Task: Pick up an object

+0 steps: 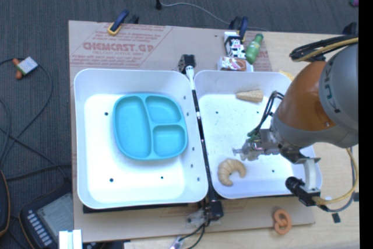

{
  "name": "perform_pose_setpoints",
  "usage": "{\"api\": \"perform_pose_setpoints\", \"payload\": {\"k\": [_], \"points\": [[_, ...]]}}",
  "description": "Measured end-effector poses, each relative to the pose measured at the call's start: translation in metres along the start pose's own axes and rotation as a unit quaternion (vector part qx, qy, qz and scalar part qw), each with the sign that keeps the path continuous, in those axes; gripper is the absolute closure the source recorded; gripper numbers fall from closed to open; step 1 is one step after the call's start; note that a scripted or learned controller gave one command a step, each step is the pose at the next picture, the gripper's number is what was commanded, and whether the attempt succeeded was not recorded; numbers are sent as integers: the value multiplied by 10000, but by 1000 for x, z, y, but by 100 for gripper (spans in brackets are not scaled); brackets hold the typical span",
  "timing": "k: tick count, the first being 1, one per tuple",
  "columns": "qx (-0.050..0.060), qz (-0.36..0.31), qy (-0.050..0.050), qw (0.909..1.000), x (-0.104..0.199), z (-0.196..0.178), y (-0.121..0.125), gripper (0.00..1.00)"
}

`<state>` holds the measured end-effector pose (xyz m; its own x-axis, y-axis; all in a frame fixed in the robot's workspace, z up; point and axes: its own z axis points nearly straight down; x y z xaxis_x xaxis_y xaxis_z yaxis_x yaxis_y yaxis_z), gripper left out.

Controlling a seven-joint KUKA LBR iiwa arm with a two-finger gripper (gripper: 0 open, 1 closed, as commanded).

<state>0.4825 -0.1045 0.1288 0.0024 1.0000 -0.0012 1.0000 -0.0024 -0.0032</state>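
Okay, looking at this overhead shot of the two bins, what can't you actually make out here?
- Gripper, camera view: too small and blurred to tell how its fingers stand or whether it touches the croissant.
- Right bin: its right side lies behind the arm.
- Small carton beyond the bins: print too small to read.
- Dark device, bottom left: cut by the frame edge.

The claw (247, 150) hangs low inside the right bin (221, 119), at the end of the grey arm (326, 108) with its orange band. A croissant (231, 171) lies on the bin floor just below and left of the claw, close to it but apart. A wedge of bread (250, 95) lies well above the claw, near the bin's far wall. Far to the claw's left, the left bin (96, 143) holds a blue divided plate (150, 126). Beyond the bins, above the claw, a green bottle (253, 48) lies on the tabletop (291, 52). An orange ring (282, 221) sits below and right of the claw.
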Motion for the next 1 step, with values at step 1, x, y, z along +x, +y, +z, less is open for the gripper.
{"api": "perform_pose_setpoints", "payload": {"k": [1], "points": [[-23, -24, 9, 10000, 82, -56, 72, 100]]}}
